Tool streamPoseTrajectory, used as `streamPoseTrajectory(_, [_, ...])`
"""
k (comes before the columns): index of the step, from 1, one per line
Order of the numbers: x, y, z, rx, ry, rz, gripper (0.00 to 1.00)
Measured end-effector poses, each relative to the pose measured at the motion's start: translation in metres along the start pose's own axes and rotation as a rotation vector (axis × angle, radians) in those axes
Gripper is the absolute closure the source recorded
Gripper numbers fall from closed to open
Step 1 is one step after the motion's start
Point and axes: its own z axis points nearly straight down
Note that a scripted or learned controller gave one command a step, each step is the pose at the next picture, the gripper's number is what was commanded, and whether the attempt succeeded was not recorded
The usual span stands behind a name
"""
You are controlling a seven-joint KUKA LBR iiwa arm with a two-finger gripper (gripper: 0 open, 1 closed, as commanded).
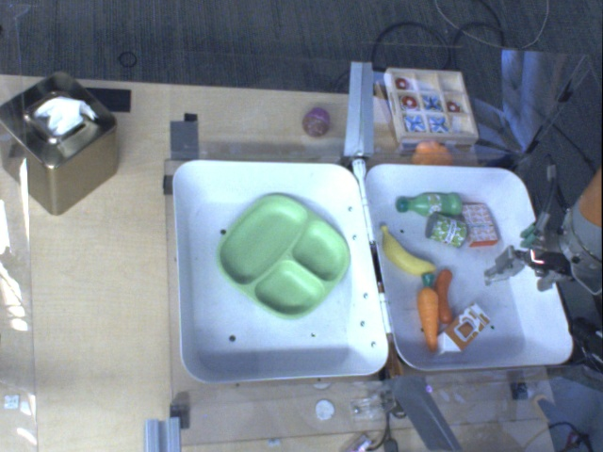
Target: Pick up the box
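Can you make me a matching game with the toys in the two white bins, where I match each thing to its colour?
Things:
1. plate in the left bin
2. banana
3. carrot
4. bottle

Colours:
A. orange
B. dark green with a yellow neck
C. light green
D. yellow

Right pairs: 1-C, 2-D, 3-A, 4-B.
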Motion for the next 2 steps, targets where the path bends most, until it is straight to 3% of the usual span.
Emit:
streamPoseTrajectory(1, [-0.001, 0.070, 0.018, 0.001, 0.001, 0.015, 0.00])
streamPoseTrajectory(2, [0.022, 0.159, 0.084, -0.009, 0.003, 0.081, 0.00])
